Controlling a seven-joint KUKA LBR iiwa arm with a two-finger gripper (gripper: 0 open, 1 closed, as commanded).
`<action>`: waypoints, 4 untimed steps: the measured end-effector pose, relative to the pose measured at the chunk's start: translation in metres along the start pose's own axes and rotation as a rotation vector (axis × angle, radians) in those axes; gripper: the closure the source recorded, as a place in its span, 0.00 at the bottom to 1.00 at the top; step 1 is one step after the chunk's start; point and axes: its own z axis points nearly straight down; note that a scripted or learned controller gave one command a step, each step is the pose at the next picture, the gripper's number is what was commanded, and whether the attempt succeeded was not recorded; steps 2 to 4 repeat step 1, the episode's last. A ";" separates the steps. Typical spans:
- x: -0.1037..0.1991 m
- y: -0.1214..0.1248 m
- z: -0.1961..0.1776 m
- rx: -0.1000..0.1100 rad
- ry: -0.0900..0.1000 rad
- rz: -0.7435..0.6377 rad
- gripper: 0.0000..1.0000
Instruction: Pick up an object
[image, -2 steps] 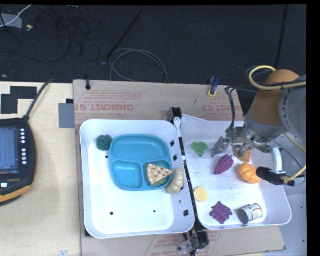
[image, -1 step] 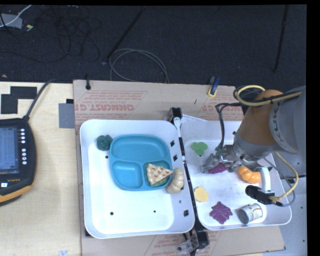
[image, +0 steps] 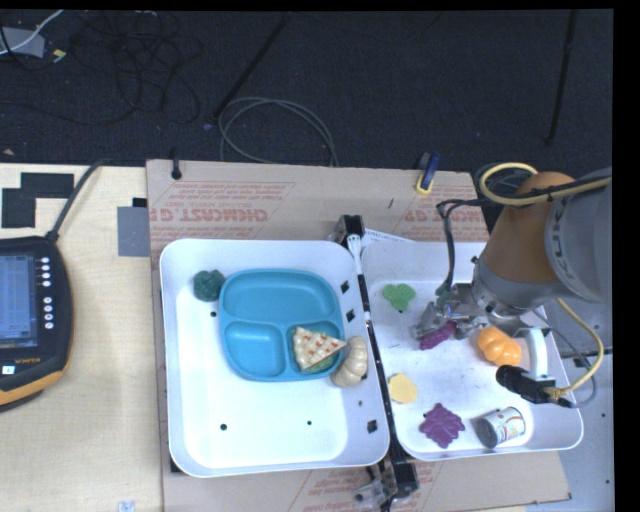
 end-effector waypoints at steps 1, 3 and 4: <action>0.082 -0.027 -0.094 -0.006 0.002 -0.015 1.00; 0.082 -0.027 -0.094 -0.006 0.002 -0.015 1.00; 0.082 -0.027 -0.094 -0.006 0.002 -0.015 1.00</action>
